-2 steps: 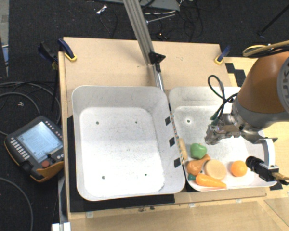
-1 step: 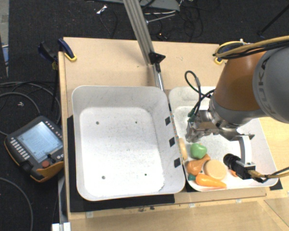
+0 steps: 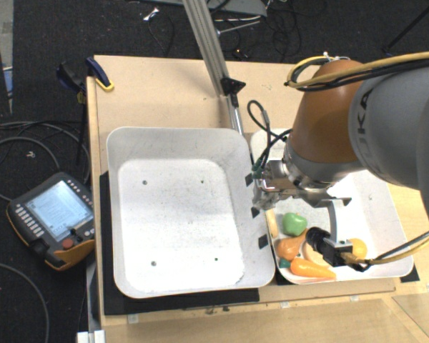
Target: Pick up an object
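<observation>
The right white bin (image 3: 386, 213) holds a small heap of toy pieces at its front left corner. There is a green rounded piece (image 3: 294, 224), an orange rounded piece (image 3: 289, 248) in front of it, and an orange carrot-like piece (image 3: 312, 268) by the front rim. A yellow piece (image 3: 358, 248) lies further right, and a pale stick (image 3: 272, 224) lies along the left wall. My gripper (image 3: 298, 191) hangs over this bin just behind the green piece, under the orange band of the wrist. The wrist hides what lies below it, and I see nothing held.
The left white bin (image 3: 175, 213) sits beside the right one, its rims touching. A slanted metal pole (image 3: 209, 41) crosses the bench's back edge. A blue-yellow clamp (image 3: 94, 75) sits at the bench's back left corner. A teach pendant (image 3: 53, 220) lies on the floor at left.
</observation>
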You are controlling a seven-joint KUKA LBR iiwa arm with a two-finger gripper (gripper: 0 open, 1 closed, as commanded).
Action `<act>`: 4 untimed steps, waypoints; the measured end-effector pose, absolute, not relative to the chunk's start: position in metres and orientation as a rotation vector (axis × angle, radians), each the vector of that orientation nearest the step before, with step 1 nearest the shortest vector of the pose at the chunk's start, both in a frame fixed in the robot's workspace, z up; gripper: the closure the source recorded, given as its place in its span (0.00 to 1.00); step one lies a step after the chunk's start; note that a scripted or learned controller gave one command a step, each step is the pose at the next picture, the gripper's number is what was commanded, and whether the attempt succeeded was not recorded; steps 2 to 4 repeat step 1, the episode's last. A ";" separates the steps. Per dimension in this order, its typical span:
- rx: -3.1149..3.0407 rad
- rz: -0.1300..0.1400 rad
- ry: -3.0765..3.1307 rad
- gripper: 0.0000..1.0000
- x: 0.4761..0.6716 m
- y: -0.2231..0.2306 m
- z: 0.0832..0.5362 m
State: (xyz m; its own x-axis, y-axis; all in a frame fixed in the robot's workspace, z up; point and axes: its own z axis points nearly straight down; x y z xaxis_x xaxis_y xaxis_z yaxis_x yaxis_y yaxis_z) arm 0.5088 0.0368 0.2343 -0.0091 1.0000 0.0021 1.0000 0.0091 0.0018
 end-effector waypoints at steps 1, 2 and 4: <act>-2.211 0.000 -2.229 1.00 0.512 0.089 0.225; -2.211 0.000 -2.229 1.00 0.512 0.089 0.225; -2.211 0.000 -2.229 1.00 0.512 0.089 0.225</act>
